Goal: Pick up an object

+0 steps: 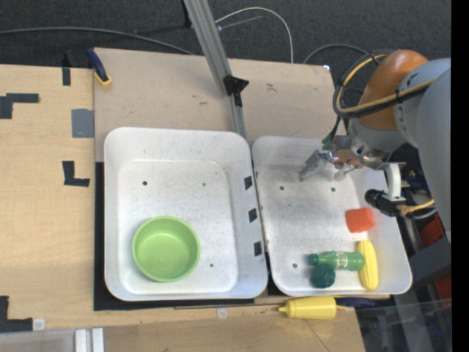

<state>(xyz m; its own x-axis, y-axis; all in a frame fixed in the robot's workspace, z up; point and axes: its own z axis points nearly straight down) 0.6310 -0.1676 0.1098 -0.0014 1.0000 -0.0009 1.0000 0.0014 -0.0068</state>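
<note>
The bench holds 2 white bins side by side. The left bin [176, 141] contains 1 green bowl [166, 248], sitting upright near its front left corner. The right bin [293, 218] contains 4 things, all toward its right side and front: 1 dark green lump [322, 275] at the front, touching 1 green bottle [335, 260] that lies on its side; 1 yellow banana [368, 264] just to the right of the bottle's end; and 1 orange block [359, 220] behind the banana, close to it. 1 yellow bottle [311, 308] lies on the bench just outside the right bin's front rim. No label or writing can be read on any of them. The gripper [316, 163] hangs over the back of the right bin, well apart from the 4 things, its fingers spread with nothing between them.
</note>
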